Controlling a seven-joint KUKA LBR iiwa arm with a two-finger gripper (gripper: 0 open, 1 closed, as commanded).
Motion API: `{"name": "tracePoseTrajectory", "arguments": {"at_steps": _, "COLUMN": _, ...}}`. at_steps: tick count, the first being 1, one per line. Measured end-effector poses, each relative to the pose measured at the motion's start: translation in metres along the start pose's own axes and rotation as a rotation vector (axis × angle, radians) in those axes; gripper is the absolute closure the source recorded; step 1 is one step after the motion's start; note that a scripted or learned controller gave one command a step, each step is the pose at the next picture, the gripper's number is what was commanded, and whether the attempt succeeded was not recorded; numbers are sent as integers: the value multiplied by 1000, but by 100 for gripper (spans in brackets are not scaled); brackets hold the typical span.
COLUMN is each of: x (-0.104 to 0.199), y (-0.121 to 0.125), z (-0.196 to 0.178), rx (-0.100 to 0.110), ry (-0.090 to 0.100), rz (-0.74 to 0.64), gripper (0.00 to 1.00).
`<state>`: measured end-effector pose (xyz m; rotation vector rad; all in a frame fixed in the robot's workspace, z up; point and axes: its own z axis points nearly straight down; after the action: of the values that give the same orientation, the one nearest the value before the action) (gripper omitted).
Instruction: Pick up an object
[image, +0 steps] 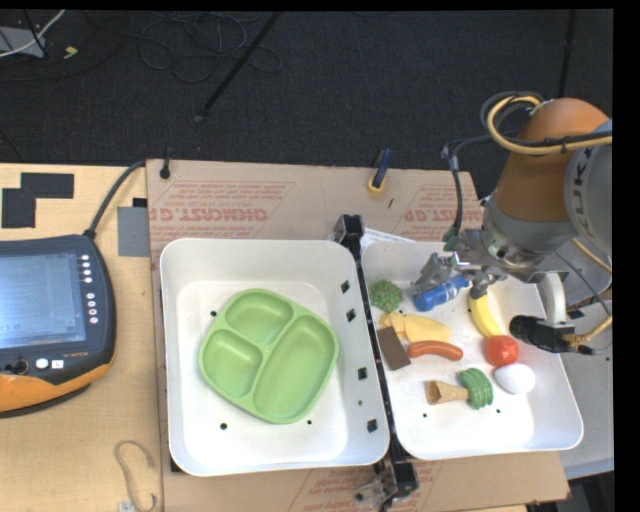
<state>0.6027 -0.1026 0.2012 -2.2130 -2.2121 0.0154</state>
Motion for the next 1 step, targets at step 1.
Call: {"name": "tracePoseTrajectory", "arguments": {"at_steps": 1, "x": 0, "y": 3, "z": -8, "rx": -12, "ry": -1, "rz": -2, "gripper": 0}}
